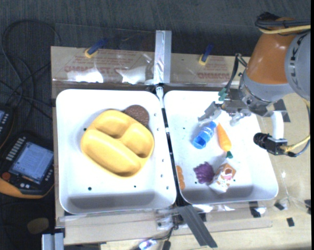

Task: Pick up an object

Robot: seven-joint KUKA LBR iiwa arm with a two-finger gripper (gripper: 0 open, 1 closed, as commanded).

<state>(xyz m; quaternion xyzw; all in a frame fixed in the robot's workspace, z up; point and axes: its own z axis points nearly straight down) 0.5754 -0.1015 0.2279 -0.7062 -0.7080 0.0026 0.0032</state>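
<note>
While the end effector (223,113) hangs spread, 1 bottle (204,135), 1 carrot (224,137), 1 grape bunch (203,172).

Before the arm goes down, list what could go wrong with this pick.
1. The blue bottle and the orange carrot lie close side by side under the gripper, so a descent could catch both or knock one aside.
2. The purple toy and the small carton sit close together near the right bin's front wall, and the wall may hinder a grasp there.
3. The bottle looks round and may roll away.
</note>
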